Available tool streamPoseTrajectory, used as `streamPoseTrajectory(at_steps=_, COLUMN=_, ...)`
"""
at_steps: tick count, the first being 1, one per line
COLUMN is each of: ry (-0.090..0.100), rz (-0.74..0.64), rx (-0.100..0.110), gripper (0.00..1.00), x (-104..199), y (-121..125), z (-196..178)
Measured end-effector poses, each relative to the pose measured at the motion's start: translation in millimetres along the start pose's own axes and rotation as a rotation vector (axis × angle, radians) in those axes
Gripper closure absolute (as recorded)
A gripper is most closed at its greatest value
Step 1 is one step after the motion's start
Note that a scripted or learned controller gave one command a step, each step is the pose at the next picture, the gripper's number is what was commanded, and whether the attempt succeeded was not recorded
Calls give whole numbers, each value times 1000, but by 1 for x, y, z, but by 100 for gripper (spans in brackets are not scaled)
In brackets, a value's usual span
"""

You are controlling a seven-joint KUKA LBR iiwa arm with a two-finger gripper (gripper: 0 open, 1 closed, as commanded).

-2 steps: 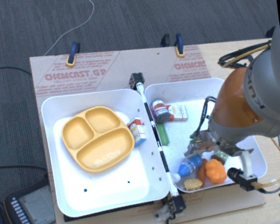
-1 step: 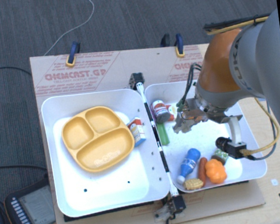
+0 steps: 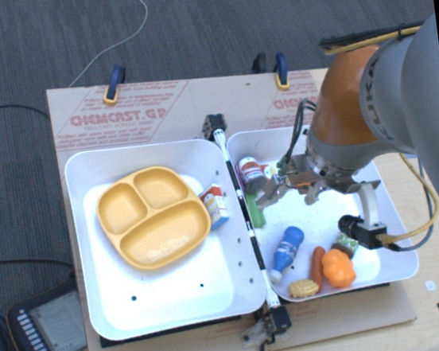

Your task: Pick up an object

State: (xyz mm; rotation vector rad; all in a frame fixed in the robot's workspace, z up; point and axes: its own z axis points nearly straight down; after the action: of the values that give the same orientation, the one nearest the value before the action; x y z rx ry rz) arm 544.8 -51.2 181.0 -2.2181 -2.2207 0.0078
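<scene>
I see the gripper (image 3: 289, 188) low in the right bin (image 3: 400, 267), near its left wall, fingers spread apart with nothing between them. A soda can (image 3: 251, 174) lies just beside it; a blue bottle (image 3: 285, 250), carrot (image 3: 318, 266) and orange (image 3: 338, 269) crowd the front edge.

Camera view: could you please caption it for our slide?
Arm's claw hovers over the right bin of toy groceries; yellow divided plate in left bin.
</scene>
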Motion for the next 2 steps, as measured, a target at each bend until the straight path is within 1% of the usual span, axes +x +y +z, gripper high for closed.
streamPoseTrajectory(at_steps=1, ry=3, rz=1, rx=-5, gripper=0, x=-45, y=-59, z=97)
streamPoseTrajectory(at_steps=2, ry=2, rz=3, rx=-13, gripper=100, x=-46, y=-55, z=87)
